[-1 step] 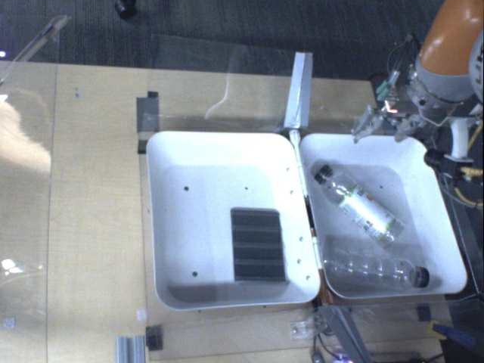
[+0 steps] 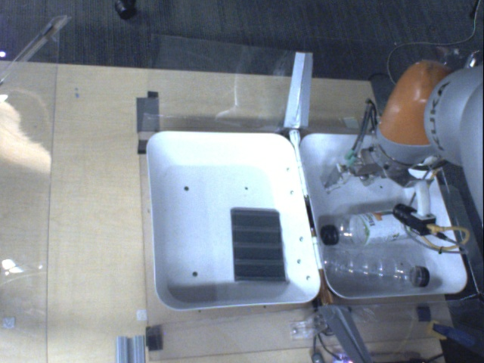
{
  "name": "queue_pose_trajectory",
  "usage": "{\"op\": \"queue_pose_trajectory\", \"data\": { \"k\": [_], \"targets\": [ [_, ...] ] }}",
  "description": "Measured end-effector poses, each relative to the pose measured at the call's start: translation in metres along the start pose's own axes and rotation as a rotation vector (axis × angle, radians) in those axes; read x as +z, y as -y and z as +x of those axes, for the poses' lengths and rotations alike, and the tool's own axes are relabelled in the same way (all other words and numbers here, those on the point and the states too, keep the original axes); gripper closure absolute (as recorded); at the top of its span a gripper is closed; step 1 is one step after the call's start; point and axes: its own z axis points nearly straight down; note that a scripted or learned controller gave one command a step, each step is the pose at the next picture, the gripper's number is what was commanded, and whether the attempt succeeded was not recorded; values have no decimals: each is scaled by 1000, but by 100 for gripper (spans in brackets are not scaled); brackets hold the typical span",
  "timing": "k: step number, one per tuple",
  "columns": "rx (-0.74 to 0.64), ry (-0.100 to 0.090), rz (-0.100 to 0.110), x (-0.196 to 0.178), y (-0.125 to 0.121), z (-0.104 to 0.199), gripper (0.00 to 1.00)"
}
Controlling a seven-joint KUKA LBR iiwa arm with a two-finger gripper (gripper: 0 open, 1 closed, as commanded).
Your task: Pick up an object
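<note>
Grey arm [image 2: 454, 112] with its orange band [image 2: 408, 104] positions the end effector [image 2: 355, 169] over the far part of the right bin [image 2: 454, 278]; its state cannot be determined. Two clear bottles [image 2: 363, 229] lie nearer. The left bin [image 2: 174, 203] contains a dark ribbed block [image 2: 257, 244].

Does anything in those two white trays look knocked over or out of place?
Nothing looks spilled or broken. Two clear plastic bottles lie on their sides in the right bin, and a dark ribbed block lies flat in the left bin.
</note>
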Motion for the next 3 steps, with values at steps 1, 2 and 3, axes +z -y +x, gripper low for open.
{"op": "queue_pose_trajectory", "data": {
  "k": [1, 2, 3],
  "targets": [
    [-59, 1, -9, 6, 101, 40, 0],
    [-61, 4, -21, -6, 96, 41, 100],
    [78, 1, -11, 6, 75, 1, 100]
  ]
}}
